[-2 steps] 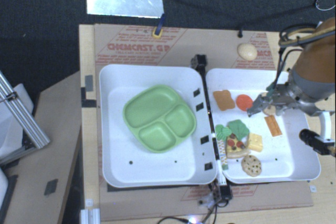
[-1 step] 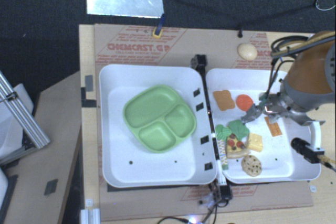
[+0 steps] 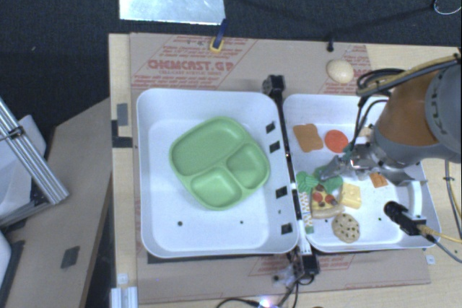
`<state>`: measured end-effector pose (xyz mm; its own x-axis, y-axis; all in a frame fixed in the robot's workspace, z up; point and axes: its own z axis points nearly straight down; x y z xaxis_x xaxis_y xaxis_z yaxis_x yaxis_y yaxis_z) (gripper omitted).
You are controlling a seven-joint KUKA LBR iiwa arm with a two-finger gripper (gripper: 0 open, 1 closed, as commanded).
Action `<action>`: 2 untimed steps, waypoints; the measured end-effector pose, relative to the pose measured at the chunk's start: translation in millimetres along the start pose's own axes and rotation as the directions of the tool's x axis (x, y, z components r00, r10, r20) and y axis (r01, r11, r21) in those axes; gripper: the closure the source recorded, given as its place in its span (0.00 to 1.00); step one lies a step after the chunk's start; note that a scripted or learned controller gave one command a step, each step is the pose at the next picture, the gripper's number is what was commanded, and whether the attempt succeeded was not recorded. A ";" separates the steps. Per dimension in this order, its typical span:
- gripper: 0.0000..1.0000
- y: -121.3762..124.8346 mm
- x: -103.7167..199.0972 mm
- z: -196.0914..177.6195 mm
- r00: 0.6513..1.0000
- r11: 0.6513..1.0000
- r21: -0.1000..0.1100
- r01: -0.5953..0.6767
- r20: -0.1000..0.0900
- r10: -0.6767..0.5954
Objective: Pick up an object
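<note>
The right bin point(image 3: 325, 106) holds several toy foods: a tan toast slice point(image 3: 307, 137), a red tomato slice point(image 3: 336, 141), a green leafy piece point(image 3: 307, 179), a pizza slice point(image 3: 324, 202), a yellow cheese block point(image 3: 351, 195), a chocolate-chip cookie point(image 3: 346, 228) and a small orange piece point(image 3: 379, 180). My gripper point(image 3: 336, 169) reaches in from the right, low over the bin's middle, just above the green piece and the pizza slice. Nothing is seen held in it.
The left bin point(image 3: 155, 227) carries a green divided plate point(image 3: 219, 162). A beige egg-shaped object point(image 3: 340, 71) lies on the cardboard behind the right bin. The arm's grey body with its orange band point(image 3: 415, 108) covers the right bin's right side. A black divider point(image 3: 285, 155) separates the bins.
</note>
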<state>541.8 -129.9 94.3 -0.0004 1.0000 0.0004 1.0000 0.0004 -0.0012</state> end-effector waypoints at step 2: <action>1.00 3.8 0.2 -3.6 1.000 1.000 -0.011 0.000 0.001 0.000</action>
<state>545.6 -129.7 97.9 -0.0009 1.0000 -0.0003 1.0000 0.0009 0.0093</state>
